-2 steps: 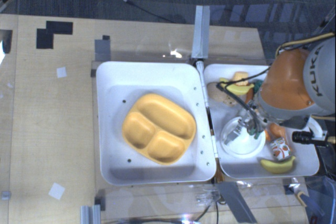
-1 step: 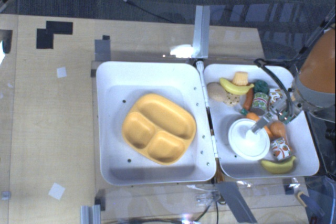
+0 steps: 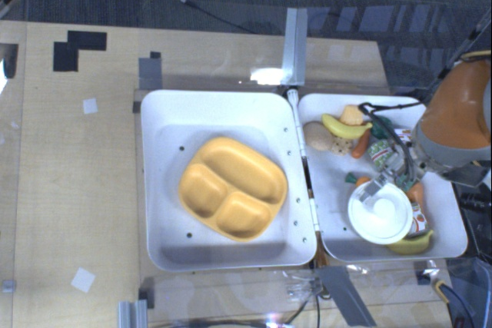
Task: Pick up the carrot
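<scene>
The right bin (image 3: 453,242) holds a cluster of toy food. A small orange carrot (image 3: 359,148) lies at its upper middle, just below a yellow banana (image 3: 344,126) and right of a brown potato (image 3: 317,136). Another orange piece (image 3: 416,193) peeks out beside the white bowl (image 3: 380,213). My gripper (image 3: 388,177) hangs low over the bowl's upper rim, below and to the right of the carrot and apart from it. The arm's orange band (image 3: 461,107) and wrist cover the bin's right side. I see nothing held.
A yellow divided plate (image 3: 232,187) lies in the left bin (image 3: 154,242). In the right bin a second banana (image 3: 411,243) rests under the bowl's lower edge, and a green-and-white packet (image 3: 382,152) lies near the wrist. Cables (image 3: 384,119) trail by the wrist.
</scene>
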You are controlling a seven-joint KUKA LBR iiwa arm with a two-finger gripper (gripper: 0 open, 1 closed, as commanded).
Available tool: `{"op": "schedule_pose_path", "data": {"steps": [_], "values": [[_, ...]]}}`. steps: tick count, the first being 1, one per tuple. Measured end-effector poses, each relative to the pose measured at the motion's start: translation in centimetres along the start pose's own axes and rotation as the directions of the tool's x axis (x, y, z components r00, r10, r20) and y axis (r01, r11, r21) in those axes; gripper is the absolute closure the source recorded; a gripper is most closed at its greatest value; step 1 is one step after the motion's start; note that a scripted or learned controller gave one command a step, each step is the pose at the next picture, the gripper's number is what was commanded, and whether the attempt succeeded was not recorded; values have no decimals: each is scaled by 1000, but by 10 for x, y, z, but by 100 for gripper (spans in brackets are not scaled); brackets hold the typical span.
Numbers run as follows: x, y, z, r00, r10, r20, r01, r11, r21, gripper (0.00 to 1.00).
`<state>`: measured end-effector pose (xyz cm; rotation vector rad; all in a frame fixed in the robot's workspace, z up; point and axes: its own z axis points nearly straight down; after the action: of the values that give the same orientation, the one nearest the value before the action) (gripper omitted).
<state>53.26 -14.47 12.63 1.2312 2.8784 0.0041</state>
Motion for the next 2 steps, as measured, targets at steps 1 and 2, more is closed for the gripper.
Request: {"op": "schedule_pose_path", "data": {"steps": [1,2], "values": [[-14,53,32,980,200,6,-200,980,-8,0],[-15,79,-31,908,419,-1,-419,908,1,0]]}}
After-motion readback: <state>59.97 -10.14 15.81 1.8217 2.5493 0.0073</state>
